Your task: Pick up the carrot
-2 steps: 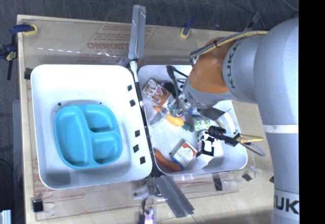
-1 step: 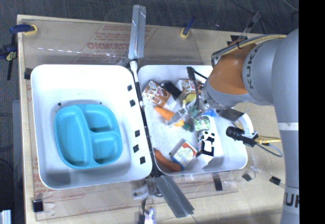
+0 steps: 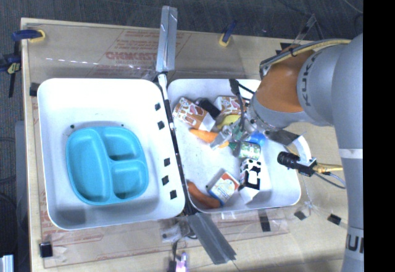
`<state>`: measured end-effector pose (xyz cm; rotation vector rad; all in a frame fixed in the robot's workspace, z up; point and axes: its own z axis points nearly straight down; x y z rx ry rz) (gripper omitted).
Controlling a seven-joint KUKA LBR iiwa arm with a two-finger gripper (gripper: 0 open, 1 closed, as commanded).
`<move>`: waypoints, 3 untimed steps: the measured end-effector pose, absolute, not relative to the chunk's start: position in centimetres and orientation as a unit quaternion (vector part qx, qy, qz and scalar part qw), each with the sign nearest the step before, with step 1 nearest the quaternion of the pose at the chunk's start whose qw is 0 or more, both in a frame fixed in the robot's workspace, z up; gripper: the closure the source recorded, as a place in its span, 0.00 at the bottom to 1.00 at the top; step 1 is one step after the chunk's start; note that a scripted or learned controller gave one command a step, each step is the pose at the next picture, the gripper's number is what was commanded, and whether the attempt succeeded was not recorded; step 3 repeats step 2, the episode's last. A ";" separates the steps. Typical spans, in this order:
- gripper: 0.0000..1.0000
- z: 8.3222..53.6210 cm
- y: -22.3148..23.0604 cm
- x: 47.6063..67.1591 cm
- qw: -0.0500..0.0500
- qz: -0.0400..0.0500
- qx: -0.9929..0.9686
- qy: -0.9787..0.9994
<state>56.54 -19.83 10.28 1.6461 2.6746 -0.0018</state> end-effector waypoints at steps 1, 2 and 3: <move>1.00 13.7 -17.7 52.6 -0.001 0.000 0.489 0.872; 1.00 21.6 -12.6 49.1 0.000 -0.001 0.588 0.809; 1.00 21.6 -12.6 49.1 0.000 -0.001 0.588 0.809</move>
